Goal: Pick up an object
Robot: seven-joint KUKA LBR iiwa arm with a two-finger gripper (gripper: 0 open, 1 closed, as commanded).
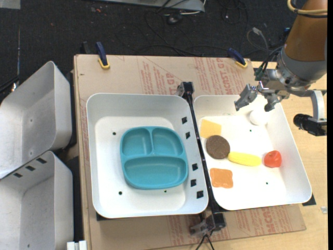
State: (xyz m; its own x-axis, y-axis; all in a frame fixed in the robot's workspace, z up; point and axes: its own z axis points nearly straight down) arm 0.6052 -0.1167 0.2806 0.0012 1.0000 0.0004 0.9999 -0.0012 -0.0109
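My gripper (256, 102) hangs open over the back of the right bin (291, 139), with nothing between its two dark fingers. Just below it a small white object (257, 117) lies on the bin floor. Further forward in that bin lie a yellow cheese wedge (210, 127), a brown round cookie (217, 147), a yellow banana-like piece (245, 159), a red tomato (272, 159) and an orange flat piece (221, 177).
The left bin (99, 139) holds a teal divided plate (154, 157). Two empty-looking white tubs (31, 139) stand off the bench at the left. Blue-and-yellow clamps (102, 56) grip the cardboard at the back edge.
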